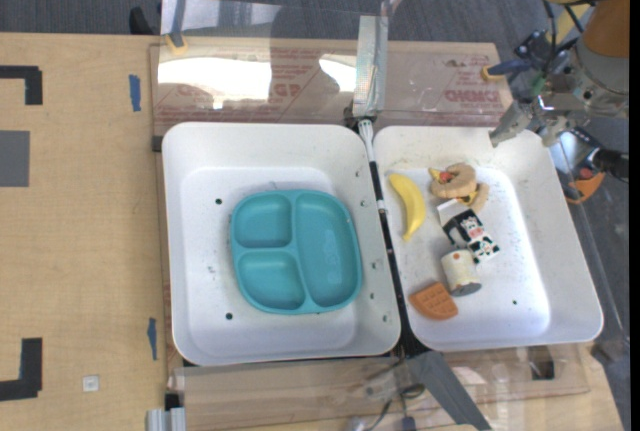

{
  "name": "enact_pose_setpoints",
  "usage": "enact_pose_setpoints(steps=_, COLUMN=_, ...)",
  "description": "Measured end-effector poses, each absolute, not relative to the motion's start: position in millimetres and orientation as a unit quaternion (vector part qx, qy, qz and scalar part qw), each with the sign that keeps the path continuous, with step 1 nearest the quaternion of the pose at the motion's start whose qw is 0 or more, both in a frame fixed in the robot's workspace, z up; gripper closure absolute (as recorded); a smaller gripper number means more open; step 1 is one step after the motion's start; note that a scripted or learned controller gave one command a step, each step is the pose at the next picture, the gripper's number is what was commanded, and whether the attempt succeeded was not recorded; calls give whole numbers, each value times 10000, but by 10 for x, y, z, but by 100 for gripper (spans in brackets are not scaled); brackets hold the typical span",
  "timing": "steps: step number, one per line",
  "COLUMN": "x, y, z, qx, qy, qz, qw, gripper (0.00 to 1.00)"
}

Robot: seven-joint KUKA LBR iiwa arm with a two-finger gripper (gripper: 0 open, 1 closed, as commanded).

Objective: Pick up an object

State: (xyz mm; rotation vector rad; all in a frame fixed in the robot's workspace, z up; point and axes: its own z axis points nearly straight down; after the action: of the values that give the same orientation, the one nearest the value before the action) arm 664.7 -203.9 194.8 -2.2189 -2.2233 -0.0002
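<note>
I see 2 bins: the left bin (190, 159) holds a teal divided plate (296, 251); the right bin (560, 289) holds a banana (406, 203), a black-and-white carton (470, 231), a tan toy (455, 182), a small cylinder (460, 270) and an orange piece (434, 301). They sit close together, so I judge a descent could nudge neighbours or pinch 2 at once. The gripper (535, 114) hovers near the right bin's far corner, holding nothing; I cannot tell its jaw opening.

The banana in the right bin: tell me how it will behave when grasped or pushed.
The banana looks like a smooth, glossy toy, so it is probably light and stiff, and may slip between hard fingers. Its curved shape suggests it would pivot or spin rather than slide straight if pushed at one end. It lies flat near the right bin's left wall, so tipping seems unlikely.
</note>
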Motion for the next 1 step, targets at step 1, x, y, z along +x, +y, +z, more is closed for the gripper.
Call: enact_pose_setpoints(steps=1, x=6538, y=-1130, z=878, qx=-7049, qy=-7093, qz=-20, qw=-24, gripper=0)
